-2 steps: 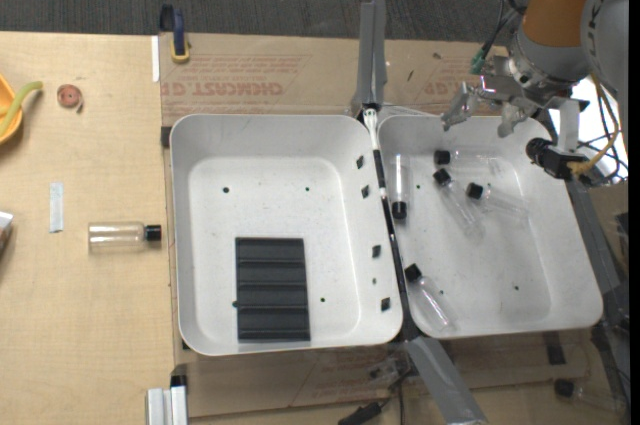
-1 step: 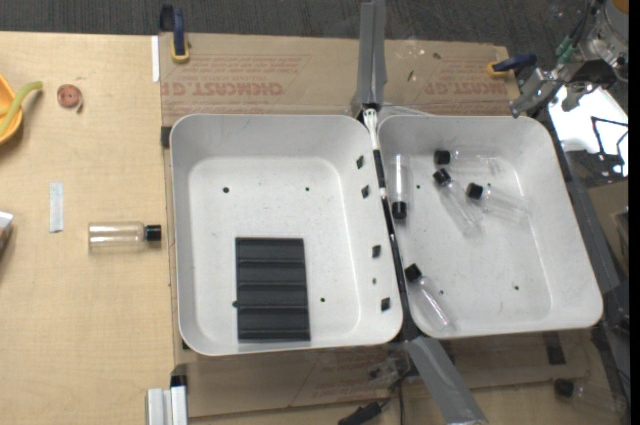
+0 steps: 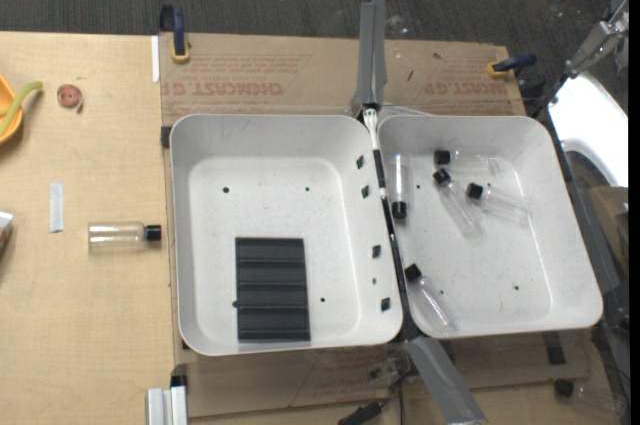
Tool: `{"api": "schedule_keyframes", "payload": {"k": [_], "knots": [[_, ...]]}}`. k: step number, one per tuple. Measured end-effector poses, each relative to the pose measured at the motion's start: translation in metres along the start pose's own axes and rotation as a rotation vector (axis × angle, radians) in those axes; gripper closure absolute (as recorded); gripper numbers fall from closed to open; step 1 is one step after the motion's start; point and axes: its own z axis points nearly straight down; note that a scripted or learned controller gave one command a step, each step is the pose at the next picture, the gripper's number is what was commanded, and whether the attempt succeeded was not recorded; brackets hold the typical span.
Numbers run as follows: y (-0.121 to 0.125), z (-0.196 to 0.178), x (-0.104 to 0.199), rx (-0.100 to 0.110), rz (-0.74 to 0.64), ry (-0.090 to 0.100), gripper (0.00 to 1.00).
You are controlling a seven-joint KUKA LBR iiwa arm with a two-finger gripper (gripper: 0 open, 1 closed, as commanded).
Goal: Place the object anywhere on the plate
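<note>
A black ribbed plate (image 3: pixel 270 290) lies flat in the front middle of the left bin (image 3: pixel 190 213). Several clear vials with black caps lie scattered in the right bin (image 3: pixel 560 243). One vial (image 3: pixel 397 185) rests along that bin's left wall. Two more (image 3: pixel 455 198) (image 3: pixel 497 200) lie near its middle back, beside a loose-looking black cap (image 3: pixel 441 156). Another vial (image 3: pixel 428 298) sits in the front left corner.
A clear bottle with a black cap (image 3: pixel 120 234) lies on the wooden bench left of the bins, near a white strip (image 3: pixel 56 208), a small brown disc (image 3: pixel 68 95) and a yellow object (image 3: pixel 10 108). Clamps (image 3: pixel 172 23) (image 3: pixel 510 65) hold the cardboard (image 3: pixel 270 78) under the bins.
</note>
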Motion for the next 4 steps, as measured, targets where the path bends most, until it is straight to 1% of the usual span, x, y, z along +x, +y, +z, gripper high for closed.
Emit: {"api": "schedule_keyframes", "payload": {"k": [1, 2, 3, 4], "knots": [[-0.042, -0.055, 0.012, 0.0, -0.039, 0.0, 0.0], [0.025, -0.054, 0.046, 0.001, 0.053, 0.001, 0.0], [-0.017, -0.054, 0.005, 0.003, 0.279, 0.001, 0.0], [0.025, -0.054, 0.044, 0.002, 0.404, 0.001, 0.0]]}}
